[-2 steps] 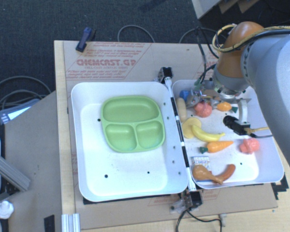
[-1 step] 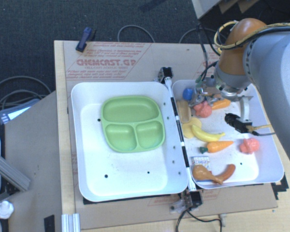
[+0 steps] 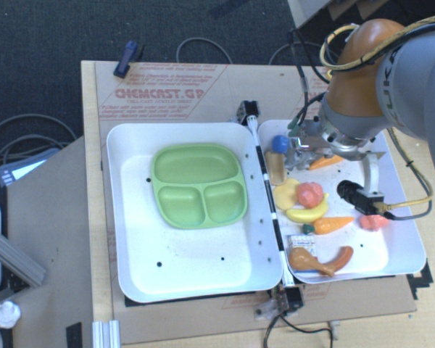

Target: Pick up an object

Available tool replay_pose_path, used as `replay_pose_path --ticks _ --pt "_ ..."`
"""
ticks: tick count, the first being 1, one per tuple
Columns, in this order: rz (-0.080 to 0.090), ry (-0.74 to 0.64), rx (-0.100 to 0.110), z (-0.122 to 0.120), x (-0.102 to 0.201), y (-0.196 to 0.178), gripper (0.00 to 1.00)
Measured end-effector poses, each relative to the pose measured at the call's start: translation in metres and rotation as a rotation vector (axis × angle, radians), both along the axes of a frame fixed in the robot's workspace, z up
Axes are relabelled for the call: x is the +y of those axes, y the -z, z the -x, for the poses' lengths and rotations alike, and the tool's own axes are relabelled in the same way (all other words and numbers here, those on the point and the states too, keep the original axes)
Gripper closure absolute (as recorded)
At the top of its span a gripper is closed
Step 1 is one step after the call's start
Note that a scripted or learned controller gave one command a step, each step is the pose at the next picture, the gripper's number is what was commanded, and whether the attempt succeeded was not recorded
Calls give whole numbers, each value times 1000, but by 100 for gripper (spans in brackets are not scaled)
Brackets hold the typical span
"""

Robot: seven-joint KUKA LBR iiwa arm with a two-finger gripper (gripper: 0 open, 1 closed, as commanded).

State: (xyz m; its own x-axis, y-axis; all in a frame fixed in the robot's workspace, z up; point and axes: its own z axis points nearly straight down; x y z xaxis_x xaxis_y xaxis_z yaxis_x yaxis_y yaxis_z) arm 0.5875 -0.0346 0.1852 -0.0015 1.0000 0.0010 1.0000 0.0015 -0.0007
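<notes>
My gripper (image 3: pixel 304 153) is low over the far part of the right bin (image 3: pixel 402 249), under the grey arm with its orange band. An orange carrot (image 3: pixel 325 163) lies right beside it, on its near right side. To the gripper's left sit a blue ball (image 3: pixel 280 143) and a tan stick-shaped piece (image 3: pixel 275 167). In front of it lie a yellow piece (image 3: pixel 286 192), a pink-red tomato (image 3: pixel 311 193) and a yellow banana (image 3: pixel 308 212). I see nothing held.
Nearer the front of the right bin lie a second carrot (image 3: pixel 332 225), a pink piece (image 3: pixel 373 222) and a brown drumstick (image 3: pixel 320 261). The left bin (image 3: pixel 130 252) holds a green divided plate (image 3: pixel 199 185). A black-edged divider (image 3: pixel 267 194) runs between the bins.
</notes>
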Motion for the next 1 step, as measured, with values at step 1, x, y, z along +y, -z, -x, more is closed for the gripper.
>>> replay_pose_path --ticks 1 --pt "0 0 1 0 0 1 0"
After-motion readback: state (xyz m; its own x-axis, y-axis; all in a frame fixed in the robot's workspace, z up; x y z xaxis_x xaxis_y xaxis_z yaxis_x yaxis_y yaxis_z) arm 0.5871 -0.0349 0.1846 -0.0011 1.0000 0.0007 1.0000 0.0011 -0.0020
